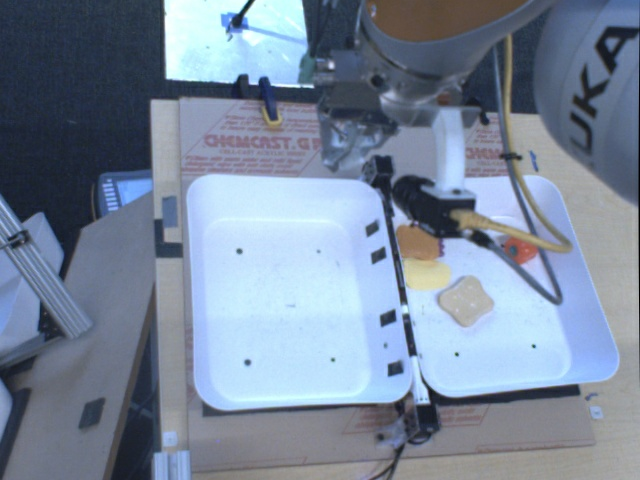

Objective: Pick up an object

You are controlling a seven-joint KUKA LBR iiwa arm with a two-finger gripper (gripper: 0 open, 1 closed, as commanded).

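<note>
Bright even overhead light, soft shadows, glare on white bins (290, 193), slightly soft focus

Open left bin, crowded inner corner of the right bin

The left bin (290, 298) has a bare floor, free to reach from above. In the right bin (560, 338), a brown piece (419, 243), a yellow piece (428, 275) and a tan toast-shaped piece (466, 301) cluster near the divider, with an orange piece (521, 252) further right. The arm (440, 28), a black fitting (430, 206) and yellow cable (520, 230) crowd its far part; its near floor lies bare.
</note>
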